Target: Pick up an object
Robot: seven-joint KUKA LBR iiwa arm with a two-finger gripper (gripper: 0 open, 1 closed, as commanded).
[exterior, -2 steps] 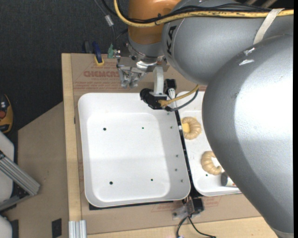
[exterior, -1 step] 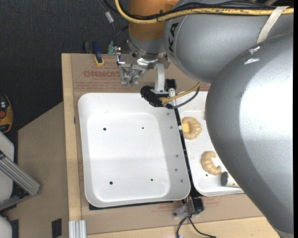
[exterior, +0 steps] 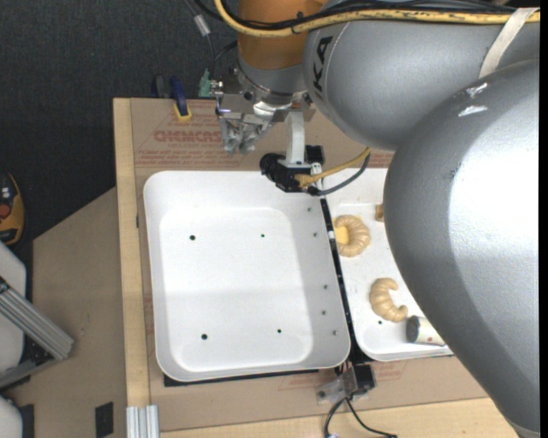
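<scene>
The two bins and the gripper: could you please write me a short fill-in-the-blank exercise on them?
1. The two croissants lie in the ___ bin.
2. The left bin is the colour ___.
3. The gripper hangs above the ___ edge of the left bin.
4. The band above the wrist is ___.

Missing words: right; white; far; orange

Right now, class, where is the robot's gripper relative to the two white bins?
In the camera view the gripper sits over the brown board just beyond the far rim of the left bin, near its far right corner.
</scene>
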